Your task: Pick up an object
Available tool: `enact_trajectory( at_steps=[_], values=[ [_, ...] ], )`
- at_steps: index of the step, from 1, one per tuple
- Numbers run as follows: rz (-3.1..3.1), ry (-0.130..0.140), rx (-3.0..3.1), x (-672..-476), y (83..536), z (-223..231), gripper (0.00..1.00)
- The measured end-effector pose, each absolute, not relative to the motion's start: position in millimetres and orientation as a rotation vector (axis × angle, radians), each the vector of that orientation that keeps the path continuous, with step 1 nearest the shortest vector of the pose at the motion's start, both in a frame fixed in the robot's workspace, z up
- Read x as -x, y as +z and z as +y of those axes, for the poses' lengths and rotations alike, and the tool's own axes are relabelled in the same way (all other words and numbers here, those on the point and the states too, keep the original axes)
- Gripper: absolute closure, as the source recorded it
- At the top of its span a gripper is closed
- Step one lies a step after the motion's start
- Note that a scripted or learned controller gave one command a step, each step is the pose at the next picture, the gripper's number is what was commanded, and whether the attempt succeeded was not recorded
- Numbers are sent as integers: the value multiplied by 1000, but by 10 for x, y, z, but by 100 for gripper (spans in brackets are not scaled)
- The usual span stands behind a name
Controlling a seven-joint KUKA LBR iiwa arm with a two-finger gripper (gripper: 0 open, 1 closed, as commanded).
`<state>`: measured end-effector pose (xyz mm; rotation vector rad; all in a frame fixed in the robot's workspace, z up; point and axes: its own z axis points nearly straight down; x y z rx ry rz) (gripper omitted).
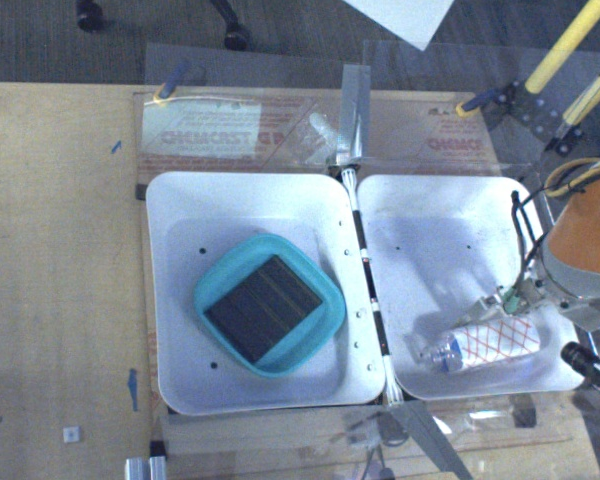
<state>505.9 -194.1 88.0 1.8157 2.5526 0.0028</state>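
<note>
A small clear bottle with a red criss-cross label (485,346) lies on its side near the front of the right bin (430,218), cap end pointing left. A teal square container with a dark ridged top (270,304) sits in the middle of the left bin (180,218). The arm comes in from the right with its orange band at the view's edge. My gripper (508,302) hangs low over the right bin's right side, just above the bottle's right end. Its tip is small and partly hidden by the wrist.
A metal divider (365,268) with bolts runs between the two bins. Black cables (525,238) loop beside the wrist over the right bin's right wall. Yellow-handled clamps (565,38) stand at the back right. Bare wooden bench lies to the left.
</note>
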Motion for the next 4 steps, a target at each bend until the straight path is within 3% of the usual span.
enact_trajectory(
  at_steps=[1,2,3,4],
  values=[
    [2283,1,-2153,-5298,926,-1997,0],
    [2348,0,-2089,-4807,1156,-2042,0],
    [2111,15,-2336,-4829,1019,-2154,0],
    [2100,5,-2336,-4818,1112,-2199,100]
  ],
)
